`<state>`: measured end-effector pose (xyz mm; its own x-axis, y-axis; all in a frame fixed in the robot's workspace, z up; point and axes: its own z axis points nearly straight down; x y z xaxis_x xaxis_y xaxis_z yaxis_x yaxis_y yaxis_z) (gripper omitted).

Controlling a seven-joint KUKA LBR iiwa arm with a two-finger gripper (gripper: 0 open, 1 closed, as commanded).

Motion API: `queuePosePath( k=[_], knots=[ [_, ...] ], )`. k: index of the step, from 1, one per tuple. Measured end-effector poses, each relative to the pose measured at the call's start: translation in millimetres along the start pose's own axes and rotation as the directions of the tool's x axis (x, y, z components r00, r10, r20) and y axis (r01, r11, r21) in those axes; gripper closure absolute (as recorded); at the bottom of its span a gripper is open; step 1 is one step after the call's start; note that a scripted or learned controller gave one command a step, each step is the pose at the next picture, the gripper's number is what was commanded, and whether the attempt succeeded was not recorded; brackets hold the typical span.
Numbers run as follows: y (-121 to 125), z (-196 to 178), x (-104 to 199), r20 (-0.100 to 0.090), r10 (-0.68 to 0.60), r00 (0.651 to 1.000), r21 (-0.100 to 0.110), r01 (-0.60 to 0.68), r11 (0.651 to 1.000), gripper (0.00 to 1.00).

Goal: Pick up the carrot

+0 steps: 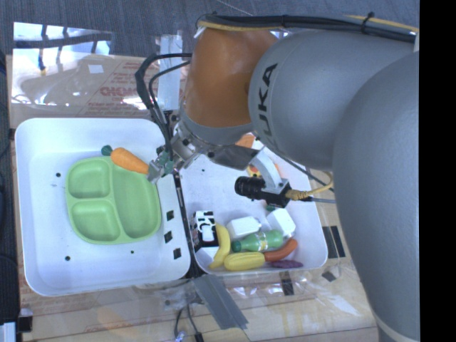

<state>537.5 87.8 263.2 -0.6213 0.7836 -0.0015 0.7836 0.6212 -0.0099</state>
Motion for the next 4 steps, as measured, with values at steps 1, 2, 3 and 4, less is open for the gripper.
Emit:
queuePosePath(
  k=[1,2,3,4],
  knots=[
    [1,-9,1,0.0,-0.011,1.0,0.002,0.011,1.0,1.0],
    [-15,4,82,-0.005,0.203,0.979,-0.003,-0.203,0.979,1.0],
    [-16,145,72,-0.006,0.303,0.953,-0.022,-0.303,0.953,1.0],
    [24,43,101,-0.005,0.272,0.962,-0.013,-0.272,0.962,1.0]
  ],
)
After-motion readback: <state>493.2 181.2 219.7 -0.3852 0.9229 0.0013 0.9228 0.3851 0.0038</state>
